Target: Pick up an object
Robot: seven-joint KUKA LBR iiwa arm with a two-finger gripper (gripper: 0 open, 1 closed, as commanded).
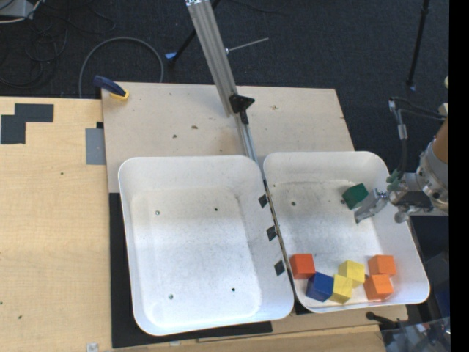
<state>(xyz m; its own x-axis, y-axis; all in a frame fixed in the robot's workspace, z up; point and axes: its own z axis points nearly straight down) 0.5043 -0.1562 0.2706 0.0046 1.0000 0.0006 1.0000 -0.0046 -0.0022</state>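
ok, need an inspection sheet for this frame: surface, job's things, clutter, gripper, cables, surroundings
Surface: wooden bench bearing left bin and right bin, side by side.
Job's things: in the right bin, green block near the far right; orange block, blue block, two yellow blocks and two orange blocks clustered along the near edge.
Clutter: nothing seen in the bins.
Gripper: gripper at the right bin's right wall, beside the green block; finger state unclear.
Cables: black cable loop on the floor.
Surroundings: aluminium rail, dark carpet.

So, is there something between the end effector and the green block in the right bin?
Nothing visible. The end effector sits just right of the green block, with bare bin floor between them. The other blocks lie in a cluster near the bin's front edge, away from that path.
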